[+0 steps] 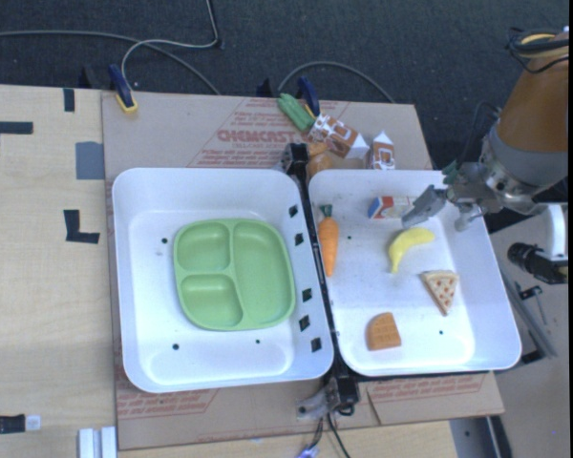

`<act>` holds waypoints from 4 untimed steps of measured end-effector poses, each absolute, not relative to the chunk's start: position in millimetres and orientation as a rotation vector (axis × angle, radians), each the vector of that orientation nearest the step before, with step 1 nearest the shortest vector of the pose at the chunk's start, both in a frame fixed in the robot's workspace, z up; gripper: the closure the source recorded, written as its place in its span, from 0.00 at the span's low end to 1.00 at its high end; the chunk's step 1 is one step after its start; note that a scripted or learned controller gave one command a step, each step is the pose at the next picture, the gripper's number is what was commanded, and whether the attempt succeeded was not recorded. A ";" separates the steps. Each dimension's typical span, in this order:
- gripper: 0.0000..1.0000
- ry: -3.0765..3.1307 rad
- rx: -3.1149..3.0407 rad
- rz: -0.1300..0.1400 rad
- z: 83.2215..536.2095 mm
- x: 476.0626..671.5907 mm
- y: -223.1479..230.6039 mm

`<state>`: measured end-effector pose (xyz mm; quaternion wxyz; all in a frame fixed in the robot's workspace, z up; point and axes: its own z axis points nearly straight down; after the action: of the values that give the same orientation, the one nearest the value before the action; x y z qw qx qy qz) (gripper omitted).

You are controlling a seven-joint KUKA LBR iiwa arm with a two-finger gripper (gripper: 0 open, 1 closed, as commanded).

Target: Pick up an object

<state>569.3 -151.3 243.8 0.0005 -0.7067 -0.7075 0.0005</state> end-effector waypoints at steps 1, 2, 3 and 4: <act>0.00 -2.220 -2.218 0.003 97.1 586.2 -162.7; 0.00 -2.226 -2.227 0.002 86.5 634.2 -116.8; 0.00 -2.188 -2.206 0.044 82.6 657.3 -121.4; 0.00 -2.184 -2.196 0.036 81.4 660.1 -143.2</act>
<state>660.1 -143.2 81.4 0.0224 -0.7088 -0.7049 0.0116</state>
